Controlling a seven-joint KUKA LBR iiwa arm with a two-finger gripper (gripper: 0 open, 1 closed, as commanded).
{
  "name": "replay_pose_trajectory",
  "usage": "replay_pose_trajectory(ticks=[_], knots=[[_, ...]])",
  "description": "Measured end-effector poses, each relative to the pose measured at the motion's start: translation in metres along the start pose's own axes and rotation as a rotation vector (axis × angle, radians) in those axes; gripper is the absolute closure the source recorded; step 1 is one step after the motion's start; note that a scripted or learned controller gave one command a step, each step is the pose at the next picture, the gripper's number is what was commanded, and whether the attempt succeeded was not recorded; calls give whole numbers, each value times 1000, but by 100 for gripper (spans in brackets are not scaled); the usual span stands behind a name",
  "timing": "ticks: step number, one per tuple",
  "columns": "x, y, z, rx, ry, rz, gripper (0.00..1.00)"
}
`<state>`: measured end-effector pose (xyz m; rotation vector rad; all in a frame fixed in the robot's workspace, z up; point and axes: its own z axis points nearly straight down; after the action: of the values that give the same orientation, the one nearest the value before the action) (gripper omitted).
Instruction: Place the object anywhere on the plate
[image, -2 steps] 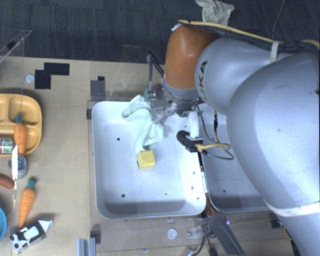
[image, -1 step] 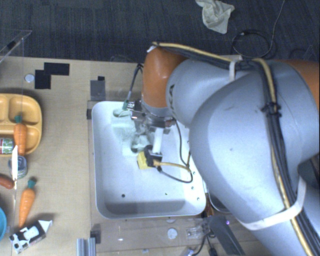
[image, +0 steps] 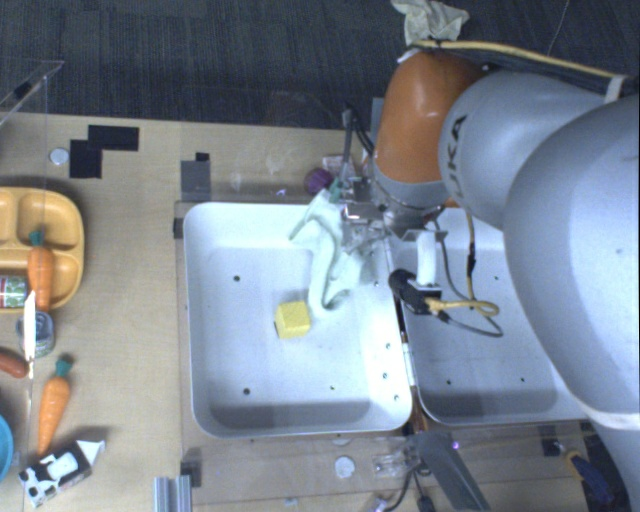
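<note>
A small yellow block (image: 293, 319) lies on the floor of the left bin (image: 230, 400), a little right of its middle. My gripper (image: 350, 238) hangs over that bin's far right part, below the orange band. A pale green, thin, limp-looking piece (image: 322, 240) is caught between its fingers. The piece spreads left near the far wall and trails down to just right of the block. Its lower tip seems to touch the bin floor. I cannot make out a plate for certain.
The right bin (image: 480, 390) lies under the arm, with a yellow cable (image: 455, 303) looping over it. A purple thing (image: 318, 180) sits behind the left bin. At the far left are a yellow tray (image: 55, 225), carrots (image: 50, 405) and a cow-patterned carton (image: 60, 468).
</note>
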<state>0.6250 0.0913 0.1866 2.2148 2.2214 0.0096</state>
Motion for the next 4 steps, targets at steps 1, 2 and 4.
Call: replay_pose_trajectory(ticks=[1,2,4], knots=[[75,-13,71,3,1,-77,100],[133,-33,43,2,2,103,100],[85,-61,-67,0,1,-81,100]])
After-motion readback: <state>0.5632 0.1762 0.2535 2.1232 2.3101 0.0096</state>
